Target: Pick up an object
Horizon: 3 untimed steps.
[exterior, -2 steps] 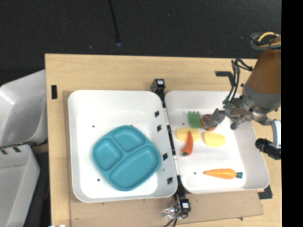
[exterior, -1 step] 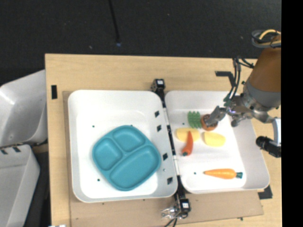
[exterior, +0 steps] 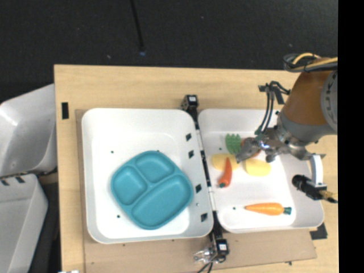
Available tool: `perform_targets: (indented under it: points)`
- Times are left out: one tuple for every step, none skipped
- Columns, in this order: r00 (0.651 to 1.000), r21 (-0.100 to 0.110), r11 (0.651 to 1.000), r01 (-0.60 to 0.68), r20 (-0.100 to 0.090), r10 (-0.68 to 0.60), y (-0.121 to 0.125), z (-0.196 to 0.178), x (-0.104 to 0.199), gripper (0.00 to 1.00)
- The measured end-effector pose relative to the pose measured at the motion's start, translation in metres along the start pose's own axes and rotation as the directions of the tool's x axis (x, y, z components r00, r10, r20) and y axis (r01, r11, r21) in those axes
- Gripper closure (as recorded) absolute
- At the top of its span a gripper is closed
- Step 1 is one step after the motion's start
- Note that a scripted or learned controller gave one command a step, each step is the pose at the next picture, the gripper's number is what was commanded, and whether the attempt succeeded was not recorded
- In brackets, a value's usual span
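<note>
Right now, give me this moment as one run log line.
gripper: low in right bin, over yellow pieces | grasp: unconfirmed | carrot: untouched | blue tray: left bin

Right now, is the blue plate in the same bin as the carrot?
No, the blue plate lies in the left bin; the carrot lies in the right bin.

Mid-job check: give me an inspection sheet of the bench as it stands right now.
Surface: wooden bench bearing a left bin and a right bin.
Job's things: carrot, red-orange pepper, yellow pieces, green piece, all in right bin.
Clutter: teal divided plate in left bin.
Grippers: gripper low over the yellow pieces; grasp not visible.
Cables: black cables beside the arm.
Surroundings: dark floor, white object at left.
</note>
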<state>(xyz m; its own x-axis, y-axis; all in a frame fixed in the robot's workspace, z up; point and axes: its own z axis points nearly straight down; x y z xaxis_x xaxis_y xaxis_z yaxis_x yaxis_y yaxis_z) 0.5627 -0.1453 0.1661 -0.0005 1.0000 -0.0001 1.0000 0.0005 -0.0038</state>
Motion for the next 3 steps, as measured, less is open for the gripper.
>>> perform_targets:
  points:
    - [1.000, -0.005, 1.000, -0.002, 0.002, 0.002, 0.000, 0.061, -0.003, 0.00]
    - [1.000, -0.003, 1.000, -0.005, 0.000, 0.005, 0.000, 0.065, -0.003, 0.00]
    - [1.000, -0.006, 1.000, -0.010, 0.001, 0.010, 0.001, 0.054, -0.005, 1.00]
